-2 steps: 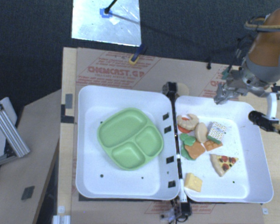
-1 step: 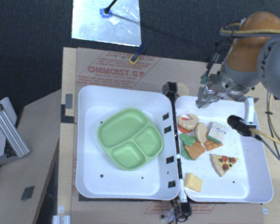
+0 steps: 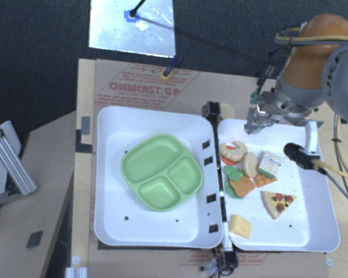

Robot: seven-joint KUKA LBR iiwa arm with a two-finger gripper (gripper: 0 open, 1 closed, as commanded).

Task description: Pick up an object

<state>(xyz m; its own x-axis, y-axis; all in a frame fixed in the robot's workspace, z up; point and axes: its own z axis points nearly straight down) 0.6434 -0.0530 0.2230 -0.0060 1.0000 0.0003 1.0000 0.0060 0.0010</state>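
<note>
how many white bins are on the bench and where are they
2. The left bin holds a green divided plate. The right bin touches it along the middle divider and holds the toy food, with the gripper above its far edge.

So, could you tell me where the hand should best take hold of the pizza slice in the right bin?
Probably from straight above, across the narrow tip half of the pizza slice: it lies flat and apart from the other food, with bare bin floor on both long sides for the fingers.
</note>
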